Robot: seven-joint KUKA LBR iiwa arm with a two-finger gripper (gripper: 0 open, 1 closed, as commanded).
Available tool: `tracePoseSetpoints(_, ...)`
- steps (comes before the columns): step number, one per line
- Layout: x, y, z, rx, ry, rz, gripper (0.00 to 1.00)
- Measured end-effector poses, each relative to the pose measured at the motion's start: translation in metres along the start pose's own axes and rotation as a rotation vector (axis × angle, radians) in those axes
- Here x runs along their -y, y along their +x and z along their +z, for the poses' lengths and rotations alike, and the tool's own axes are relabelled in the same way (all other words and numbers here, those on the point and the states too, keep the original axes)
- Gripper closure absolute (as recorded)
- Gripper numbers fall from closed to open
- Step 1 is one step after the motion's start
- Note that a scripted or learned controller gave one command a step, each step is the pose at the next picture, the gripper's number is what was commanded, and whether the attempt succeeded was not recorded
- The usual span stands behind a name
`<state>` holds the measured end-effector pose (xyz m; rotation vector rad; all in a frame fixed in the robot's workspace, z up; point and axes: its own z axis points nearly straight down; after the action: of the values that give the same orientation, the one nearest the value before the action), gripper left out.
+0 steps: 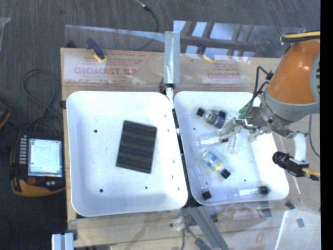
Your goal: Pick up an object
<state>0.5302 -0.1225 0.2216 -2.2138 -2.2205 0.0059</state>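
Camera view | ribbed black slab (136,146) | clear capped vials (214,161) | tool (234,129)

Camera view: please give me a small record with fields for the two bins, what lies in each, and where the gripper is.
left bin: one dark ribbed rectangular pad, lying flat near the middle
right bin: several small clear vials with dark caps, scattered
gripper: low over the upper middle of the right bin, among the vials
held object: cannot tell
arm: enters from the right
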Motion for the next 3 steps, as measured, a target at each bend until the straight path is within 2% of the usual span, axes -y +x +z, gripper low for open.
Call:
tracePoseSetpoints(1, 0.012, -0.018, 0.118, -0.001, -0.002, 0.003, 0.00)
tracePoseSetpoints(2, -0.019, -0.068, 0.131, 0.004, -0.020, -0.050, 0.00)
tracePoseSetpoints(3, -0.090, -0.088, 0.131, 0.001, -0.021, -0.106, 0.00)
